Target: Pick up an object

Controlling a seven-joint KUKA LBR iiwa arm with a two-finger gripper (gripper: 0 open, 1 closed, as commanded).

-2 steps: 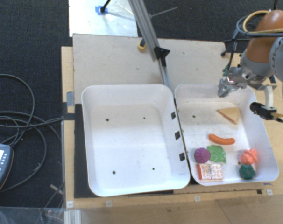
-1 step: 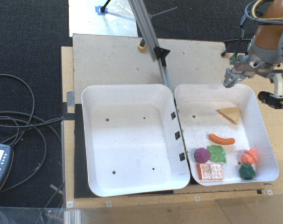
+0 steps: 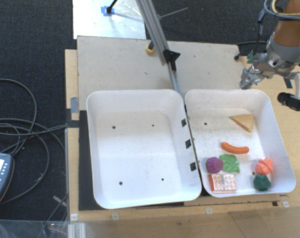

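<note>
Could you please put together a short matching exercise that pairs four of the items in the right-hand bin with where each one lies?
Things:
1. tan wedge-shaped piece
2. orange sausage-shaped toy
3. purple round toy
4. dark green round toy

Places:
A. near corner of the bin, on the arm's side
B. far part of the bin, nearest the gripper
C. just left of the green leafy toy
D. middle of the bin, lying crosswise

Pairs: 1-B, 2-D, 3-C, 4-A
</note>
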